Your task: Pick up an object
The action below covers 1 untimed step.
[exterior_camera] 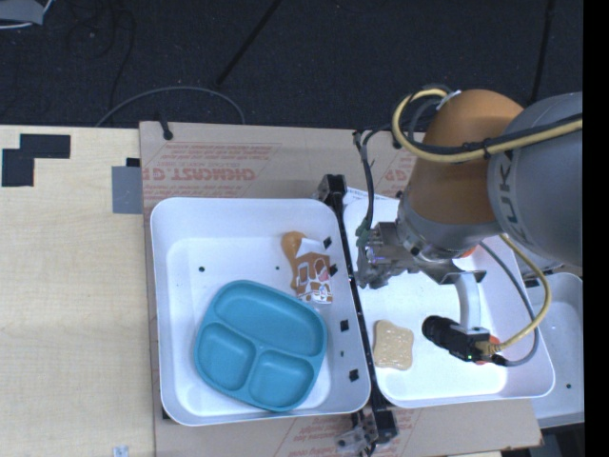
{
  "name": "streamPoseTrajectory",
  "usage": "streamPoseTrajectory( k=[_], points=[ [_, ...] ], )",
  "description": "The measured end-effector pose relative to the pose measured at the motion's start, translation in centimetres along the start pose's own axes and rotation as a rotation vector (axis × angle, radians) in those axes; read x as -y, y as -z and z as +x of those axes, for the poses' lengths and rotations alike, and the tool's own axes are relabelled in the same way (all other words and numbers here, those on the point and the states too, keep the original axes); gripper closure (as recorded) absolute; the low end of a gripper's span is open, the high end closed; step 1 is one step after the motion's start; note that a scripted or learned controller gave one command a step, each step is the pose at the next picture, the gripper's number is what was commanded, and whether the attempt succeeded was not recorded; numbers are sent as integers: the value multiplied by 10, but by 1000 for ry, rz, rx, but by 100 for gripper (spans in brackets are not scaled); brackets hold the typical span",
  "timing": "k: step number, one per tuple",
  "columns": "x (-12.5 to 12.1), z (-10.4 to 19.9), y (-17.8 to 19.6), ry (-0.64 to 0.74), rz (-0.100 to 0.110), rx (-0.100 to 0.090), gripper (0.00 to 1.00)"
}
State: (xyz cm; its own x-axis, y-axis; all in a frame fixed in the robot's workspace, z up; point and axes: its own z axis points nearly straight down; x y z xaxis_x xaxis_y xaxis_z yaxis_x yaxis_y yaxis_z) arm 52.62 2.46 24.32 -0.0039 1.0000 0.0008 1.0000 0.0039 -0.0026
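Note:
My gripper (373,267) hangs over the left edge of the right bin (533,384), close to the divider between the two bins. A tan, toast-like piece (392,345) lies in the right bin just below the gripper, apart from it. In the left bin (176,255) a blue divided plate (259,344) lies flat. A small brown and white packet (310,272) leans near that bin's right wall, left of the gripper. I see nothing between the gripper and the bin floor.
The grey arm with its orange band (466,160) covers the back of the right bin. A cardboard sheet (238,160) lies under both bins. A pale wooden bench (67,303) extends to the left.

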Motion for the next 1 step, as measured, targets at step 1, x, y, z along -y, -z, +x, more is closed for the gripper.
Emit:
streamPoseTrajectory(
  k=[1],
  points=[
    [-6,47,-19,0,3,0,100]
  ],
)
